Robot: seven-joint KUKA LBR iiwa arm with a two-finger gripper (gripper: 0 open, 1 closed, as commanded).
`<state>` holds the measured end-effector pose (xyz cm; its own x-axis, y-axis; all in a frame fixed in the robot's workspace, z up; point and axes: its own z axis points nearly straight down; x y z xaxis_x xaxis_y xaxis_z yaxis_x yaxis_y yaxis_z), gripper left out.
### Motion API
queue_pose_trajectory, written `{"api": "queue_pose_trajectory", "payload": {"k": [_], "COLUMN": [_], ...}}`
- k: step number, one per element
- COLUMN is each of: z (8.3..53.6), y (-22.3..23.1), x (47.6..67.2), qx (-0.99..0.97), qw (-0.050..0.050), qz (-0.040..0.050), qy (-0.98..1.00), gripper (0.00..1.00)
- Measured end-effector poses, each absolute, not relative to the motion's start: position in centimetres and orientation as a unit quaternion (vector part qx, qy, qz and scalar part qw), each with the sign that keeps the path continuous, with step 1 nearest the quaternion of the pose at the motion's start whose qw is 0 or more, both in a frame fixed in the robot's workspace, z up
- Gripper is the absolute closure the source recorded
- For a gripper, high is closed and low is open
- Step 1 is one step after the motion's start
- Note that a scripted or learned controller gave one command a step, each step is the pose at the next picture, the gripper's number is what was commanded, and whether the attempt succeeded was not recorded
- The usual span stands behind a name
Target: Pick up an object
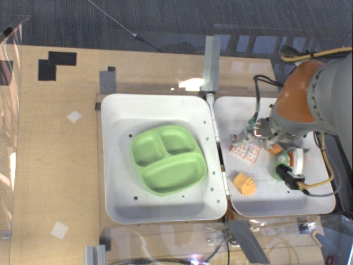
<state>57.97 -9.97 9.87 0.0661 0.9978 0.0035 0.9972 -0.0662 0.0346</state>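
While the grey arm (331, 93) with its orange band (295, 95) reaches in from the right side of the frame, its gripper (259, 131) hangs low over the upper middle of the right bin (309, 203). From this slant the wrist hides the tip, so I cannot tell whether it is clenched, released or grasping anything, and nothing can be seen held in it.

Three loose things lie in the right bin. A small red-and-white checkered packet (245, 151) rests just beside the gripper, to its lower left, near the bin's left wall; whether the two touch is unclear. Lower down, towards the bin's bottom left, sits a yellow-orange ridged toy (244, 184), apart from the packet. A small orange-and-green item (277, 152) lies right of the packet, partly under the wrist and too covered to name.

Filling much of the left bin (116, 203), a light green divided plate (168, 160) sits turned at an angle, with two small compartments towards the top and one large one below. A grey metal post (212, 65) stands at the top of the seam between the bins, and black L-shaped marks (55, 64) show on the wooden bench (49, 159) at upper left.
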Motion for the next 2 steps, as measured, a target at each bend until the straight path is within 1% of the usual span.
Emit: {"api": "queue_pose_trajectory", "payload": {"k": [1,2], "z": [9.6,11.0], "y": [-8.8,-9.2], "x": [58.0,58.4], "qx": [0.821,0.819], "qw": [0.006,0.013], "qz": [0.0097,0.0124], "qy": [0.572,0.573], "gripper": [0.0,1.0]}}
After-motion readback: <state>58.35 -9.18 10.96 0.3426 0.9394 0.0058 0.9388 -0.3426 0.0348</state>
